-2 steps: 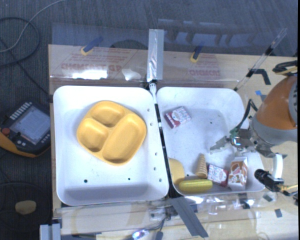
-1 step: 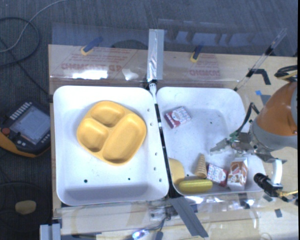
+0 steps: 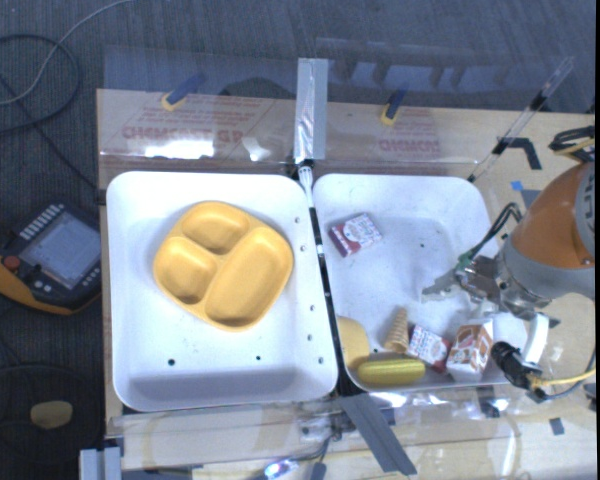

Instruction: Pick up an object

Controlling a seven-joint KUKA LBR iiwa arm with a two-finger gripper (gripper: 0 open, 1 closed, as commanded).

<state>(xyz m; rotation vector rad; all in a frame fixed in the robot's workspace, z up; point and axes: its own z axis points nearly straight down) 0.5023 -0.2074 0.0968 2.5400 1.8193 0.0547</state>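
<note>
Arm [image 3: 560, 238] at 3 o'clock, over right bin [image 3: 420, 193]. Gripper [image 3: 450, 283] low above bare floor, holding nothing; spread or pressed together, cannot tell. Red packet [image 3: 355, 233] at 11 of gripper. Cone [image 3: 395, 330], cartons [image 3: 450, 348], banana [image 3: 388, 371] at 6. Yellow tray [image 3: 223, 263] in left bin [image 3: 140, 358].

The arm [image 3: 565, 238] is a rounded grey body with a broad orange band above the wrist — smooth and glossy. Dark cables run along its near side to a metallic, angular gripper [image 3: 458, 280] of silver-grey parts. Below the wrist sits a white block with a black fitting — a yellow cable trails from it.
</note>
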